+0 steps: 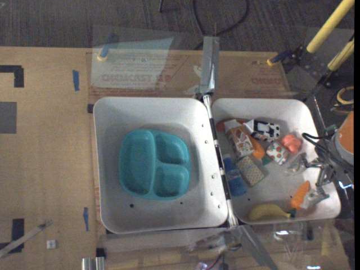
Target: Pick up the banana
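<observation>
The yellow banana [269,211] lies on its side in the right bin [264,103], against the near wall. My gripper [318,180] hangs over the bin's right side, up and to the right of the banana and apart from it. An orange carrot-like piece [301,194] lies between the two. Nothing shows held in the gripper. The arm's orange band [347,129] sits at the view's right edge.
The left bin [112,122] holds a teal divided plate [154,163]. In the right bin lie a printed carton [241,140], a black-and-white box [265,129], a pink toy [291,143], a grey checked block [251,170] and a blue packet [233,180].
</observation>
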Tool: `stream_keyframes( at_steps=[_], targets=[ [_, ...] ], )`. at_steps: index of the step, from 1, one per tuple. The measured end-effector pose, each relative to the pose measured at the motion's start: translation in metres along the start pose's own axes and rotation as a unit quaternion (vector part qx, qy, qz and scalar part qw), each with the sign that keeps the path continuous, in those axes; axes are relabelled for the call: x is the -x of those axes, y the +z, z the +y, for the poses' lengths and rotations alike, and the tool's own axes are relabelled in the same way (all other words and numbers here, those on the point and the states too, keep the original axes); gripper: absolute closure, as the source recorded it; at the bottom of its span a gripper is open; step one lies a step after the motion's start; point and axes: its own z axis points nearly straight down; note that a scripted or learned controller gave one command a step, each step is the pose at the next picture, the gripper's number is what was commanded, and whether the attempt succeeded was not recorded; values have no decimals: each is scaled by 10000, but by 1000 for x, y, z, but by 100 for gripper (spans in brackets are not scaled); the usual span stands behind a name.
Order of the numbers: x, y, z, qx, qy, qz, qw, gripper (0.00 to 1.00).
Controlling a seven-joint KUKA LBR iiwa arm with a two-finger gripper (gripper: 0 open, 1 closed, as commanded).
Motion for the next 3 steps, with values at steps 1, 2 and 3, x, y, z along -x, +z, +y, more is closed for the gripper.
stream_keyframes(
  at_steps=[1,2,3],
  targets=[
    [3,-123,-21,4,-757,4,9971,0],
    [30,36,36,-10,-391,-12,9992,0],
    [47,-140,10,5,-1571,-3,9876,0]
  ],
)
